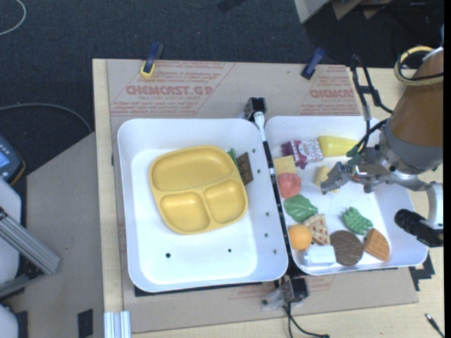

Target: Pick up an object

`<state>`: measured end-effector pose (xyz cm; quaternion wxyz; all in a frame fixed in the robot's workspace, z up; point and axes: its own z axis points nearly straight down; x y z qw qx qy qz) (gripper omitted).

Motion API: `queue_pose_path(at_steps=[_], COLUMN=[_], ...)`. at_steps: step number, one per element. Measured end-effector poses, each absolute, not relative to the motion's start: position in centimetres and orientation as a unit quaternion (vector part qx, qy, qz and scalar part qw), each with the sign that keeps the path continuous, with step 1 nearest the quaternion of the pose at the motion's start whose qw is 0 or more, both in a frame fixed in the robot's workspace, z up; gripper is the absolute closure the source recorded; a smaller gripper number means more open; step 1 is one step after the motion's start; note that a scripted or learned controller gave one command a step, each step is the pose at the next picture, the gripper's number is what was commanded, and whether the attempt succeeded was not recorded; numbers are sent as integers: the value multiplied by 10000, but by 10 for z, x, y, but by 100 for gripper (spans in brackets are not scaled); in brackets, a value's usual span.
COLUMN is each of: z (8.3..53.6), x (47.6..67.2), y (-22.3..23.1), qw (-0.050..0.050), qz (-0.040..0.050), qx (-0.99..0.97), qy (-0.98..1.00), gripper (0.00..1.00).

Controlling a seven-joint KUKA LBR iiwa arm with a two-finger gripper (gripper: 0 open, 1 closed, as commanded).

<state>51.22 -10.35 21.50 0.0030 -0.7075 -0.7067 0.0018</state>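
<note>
My pincer (337, 177) hung low over the right bin (394, 263), beside the yellow wedge (323, 174); I could not tell how wide it stood or whether it held anything. Toy foods crowded that bin, ready for picking. The left bin (134, 189) held a yellow tray (197, 187). The worktop board (169, 90) read "CHEMCAST".

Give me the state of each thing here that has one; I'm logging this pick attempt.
Gripper: over the right bin, nothing visibly between its fingers.
Yellow tray: upright in the left bin, compartments bare.
Brown piece: leaning on the tray's right rim.
Orange: lying in the right bin.
Green leaf: lying flat in the right bin.
Waffle: lying flat by the right bin's near corner.
</note>
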Motion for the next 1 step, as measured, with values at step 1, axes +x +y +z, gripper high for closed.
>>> queue_pose_path(at_steps=[1], z=[158], x=[518], y=[-95], qw=[37], qz=[18], qx=[-7071], qy=[-7071], gripper=[0])
